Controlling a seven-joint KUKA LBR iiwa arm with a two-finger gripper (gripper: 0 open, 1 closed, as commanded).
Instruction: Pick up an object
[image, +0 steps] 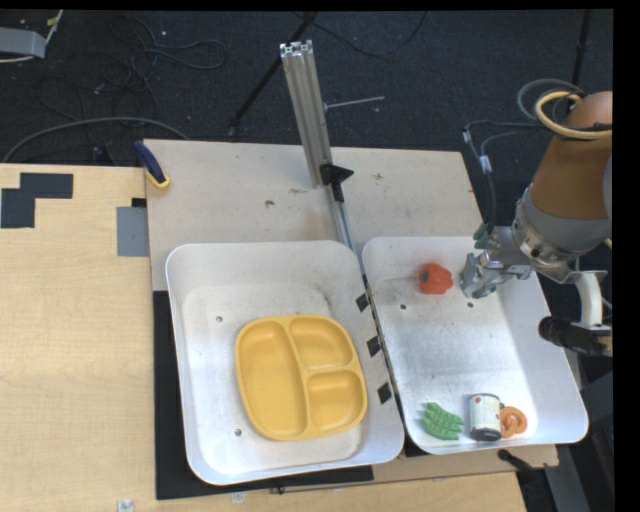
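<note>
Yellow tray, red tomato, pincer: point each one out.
yellow tray (300, 377), camera view, its middle divider.
red tomato (434, 279), camera view, its top face.
pincer (476, 281), camera view, between its fingertips.

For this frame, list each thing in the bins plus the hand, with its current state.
hand: over the right bin, beside the red toy, holding nothing visible
red toy: lying loose on the right bin floor, left of the hand
yellow divided plate: flat in the left bin, compartments bare
green toy: lying at the right bin's near edge
small can: on its side beside the green toy
orange piece: against the can
</note>
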